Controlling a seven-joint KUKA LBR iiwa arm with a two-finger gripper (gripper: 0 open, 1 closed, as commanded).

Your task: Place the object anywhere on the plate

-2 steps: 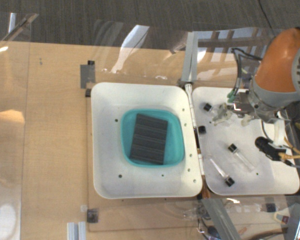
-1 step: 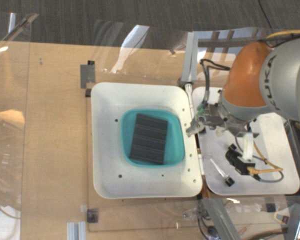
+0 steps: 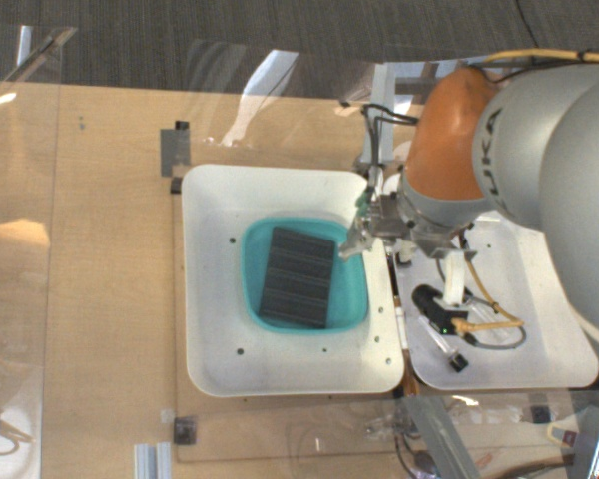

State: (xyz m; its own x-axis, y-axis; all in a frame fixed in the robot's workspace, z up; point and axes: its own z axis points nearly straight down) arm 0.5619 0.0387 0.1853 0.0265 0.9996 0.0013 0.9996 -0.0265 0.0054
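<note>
Nearest, the left bin (image 3: 280,369) holds a teal plate (image 3: 350,302), and a dark ribbed block (image 3: 298,277) lies flat on it, inside the rim. Farther back, the gripper (image 3: 362,230) hangs by the plate's right edge, seemingly clear of the block; whether it is clenched or released I cannot tell.

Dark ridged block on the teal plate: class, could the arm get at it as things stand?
Probably yes: the block lies uncovered on the plate, and the gripper hangs at the plate's right rim.
</note>
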